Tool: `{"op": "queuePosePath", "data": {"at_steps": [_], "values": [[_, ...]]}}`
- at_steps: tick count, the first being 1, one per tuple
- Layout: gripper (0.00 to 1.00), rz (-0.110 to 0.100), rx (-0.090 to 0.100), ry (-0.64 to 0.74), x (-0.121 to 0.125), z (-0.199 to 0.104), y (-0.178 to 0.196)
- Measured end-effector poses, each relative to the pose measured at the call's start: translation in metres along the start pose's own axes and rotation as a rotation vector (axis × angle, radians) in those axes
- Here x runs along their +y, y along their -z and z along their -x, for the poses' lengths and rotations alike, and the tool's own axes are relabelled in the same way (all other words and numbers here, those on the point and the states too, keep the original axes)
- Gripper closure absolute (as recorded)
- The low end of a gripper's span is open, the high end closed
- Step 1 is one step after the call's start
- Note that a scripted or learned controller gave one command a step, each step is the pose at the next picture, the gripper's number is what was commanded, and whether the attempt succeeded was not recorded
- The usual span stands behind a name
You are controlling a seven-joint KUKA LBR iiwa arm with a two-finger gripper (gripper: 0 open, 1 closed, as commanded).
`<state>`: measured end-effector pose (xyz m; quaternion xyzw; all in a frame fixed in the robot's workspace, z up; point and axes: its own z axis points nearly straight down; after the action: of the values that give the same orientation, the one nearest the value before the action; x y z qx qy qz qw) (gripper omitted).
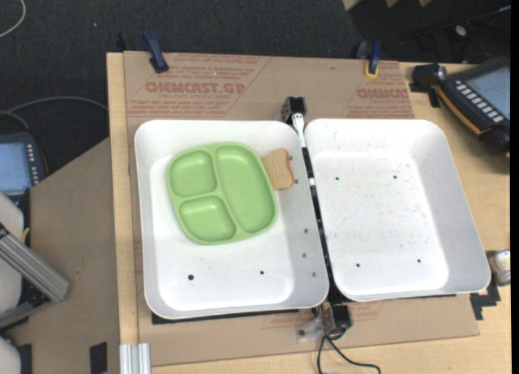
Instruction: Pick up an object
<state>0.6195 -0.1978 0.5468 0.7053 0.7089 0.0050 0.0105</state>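
A green divided plate (221,193) with three compartments lies in the left white bin (162,275), toward its upper half. A small tan piece that looks like a slice of toast (280,169) rests against the plate's right rim, close to the bin's right wall. The right white bin (389,283) sits beside it, its floor speckled with dark specks.
Both bins rest on a brown cardboard sheet (195,84) held by blue clamps (154,52) at the back. A black clip (294,108) sits where the bins meet at the back. A tablet-like device (478,96) lies at the right edge, cables at the front.
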Motion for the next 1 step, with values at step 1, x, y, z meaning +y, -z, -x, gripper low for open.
{"op": "queuePosePath", "data": {"at_steps": [1], "values": [[1.0,-0.03,0.011,-0.006,-0.0829,-0.0291,-0.0798]]}}
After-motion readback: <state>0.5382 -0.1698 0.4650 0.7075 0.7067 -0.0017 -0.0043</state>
